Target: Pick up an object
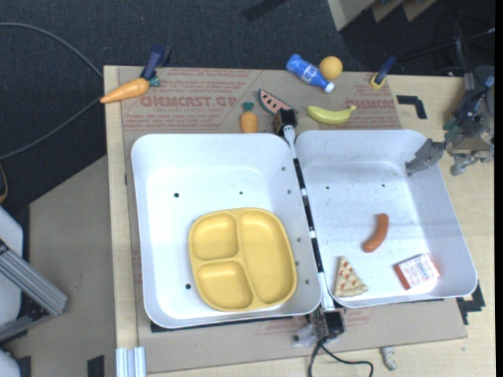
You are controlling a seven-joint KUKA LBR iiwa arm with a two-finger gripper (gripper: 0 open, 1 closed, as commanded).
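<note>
While nothing's lifted yet, I'd call this the approach step: the tool (431,154) sits at the upper right corner of the right bin (369,144), at the far right of frame with part of the wrist cut off by the edge.

Candidates in the right bin, all lying flat on the floor:
- sausage (376,232), roughly mid-bin, tilted, well apart from the others
- pizza slice (349,279), near the front-left corner, close to the bin divider
- red/white packet (416,271), front-right, near the wall

Left bin (157,163) has a yellow divided tray (242,258), prob. too wide for a 2-finger grasp. Banana (330,114), blue bottle (308,72), orange ball (331,66), carrot (124,91), melon slice (272,100) lie on the desk (118,289) behind the bins.

Next move, imo: pick one target, travel in over it, align the fingers across the short axis, then descend. Sausage looks the easiest: isolated, narrow, clearance on both sides. Pizza & packet are flat and near walls, so collision risk + poor purchase.

Tool state: can't tell how far open. One grey finger-like part pokes toward the bin rim, the rest is blurred/too small. Nothing visible between fingers, so I don't count it as holding anything. Whether it touches the rim or hangs just above it, can't tell either.
</note>
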